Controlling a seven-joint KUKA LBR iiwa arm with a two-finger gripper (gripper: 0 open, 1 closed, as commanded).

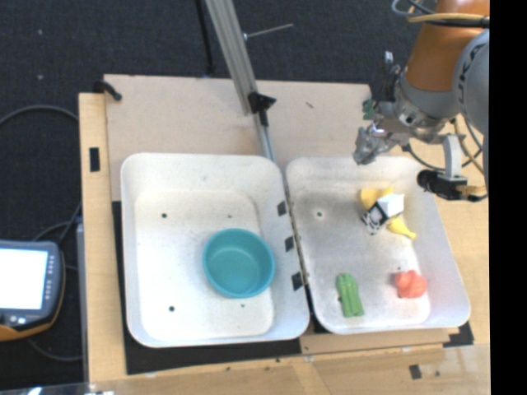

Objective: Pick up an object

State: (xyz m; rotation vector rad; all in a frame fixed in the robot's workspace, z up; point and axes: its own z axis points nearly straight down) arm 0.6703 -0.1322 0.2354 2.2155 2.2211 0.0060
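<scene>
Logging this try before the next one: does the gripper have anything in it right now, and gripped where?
Nothing is held: the gripper hangs over the far rim of the right bin, with no object between its fingers.

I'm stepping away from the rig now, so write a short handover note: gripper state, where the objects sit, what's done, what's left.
Gripper: hangs over the far edge of the right white bin, nothing between its fingers.
Right bin: yellow banana-shaped toy against a small black-and-white object, flat green ridged piece, orange-red lump.
Left white bin: round teal bowl.
Done: nothing picked.
Left: grasp and lift one object.
</scene>
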